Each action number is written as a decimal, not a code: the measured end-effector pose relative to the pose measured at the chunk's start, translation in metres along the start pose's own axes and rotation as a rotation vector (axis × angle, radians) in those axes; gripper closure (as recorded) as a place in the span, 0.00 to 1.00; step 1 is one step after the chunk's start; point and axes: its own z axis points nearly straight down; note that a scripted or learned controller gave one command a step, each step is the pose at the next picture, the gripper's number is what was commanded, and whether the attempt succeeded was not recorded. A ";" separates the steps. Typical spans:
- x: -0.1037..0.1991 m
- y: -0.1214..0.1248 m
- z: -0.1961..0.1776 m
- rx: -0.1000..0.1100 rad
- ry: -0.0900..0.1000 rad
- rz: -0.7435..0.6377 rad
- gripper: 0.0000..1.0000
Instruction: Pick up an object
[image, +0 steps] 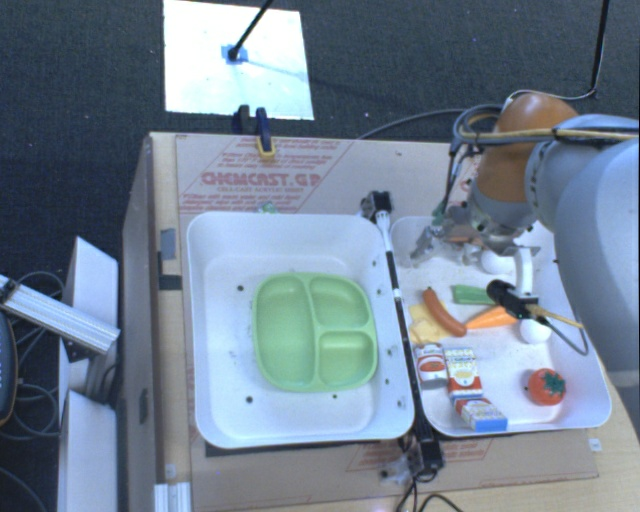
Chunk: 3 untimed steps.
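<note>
My gripper (447, 243) hangs low over the far end of the right bin (590, 400), under the orange band of the arm. In front of it lie a red sausage (443, 311), a yellow cheese slice (423, 323), a green bean pod (472, 294) and an orange carrot (489, 319). A white egg (534, 331) rests by the carrot's tip, and another white egg (494, 262) sits just right of the gripper. Nearer the front are a red tomato (545, 385) and three small cartons (461, 372). I see nothing held in the gripper.
The left bin (215, 300) holds a green divided plate (314, 331). A black clip (377, 206) sits on the ridge between the bins. The arm's grey body covers the right bin's far right corner.
</note>
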 end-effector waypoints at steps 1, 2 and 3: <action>-0.005 0.000 0.000 0.000 0.000 0.001 0.00; 0.012 0.000 0.000 0.001 0.001 -0.004 0.00; 0.007 0.000 0.000 0.001 0.000 0.000 0.00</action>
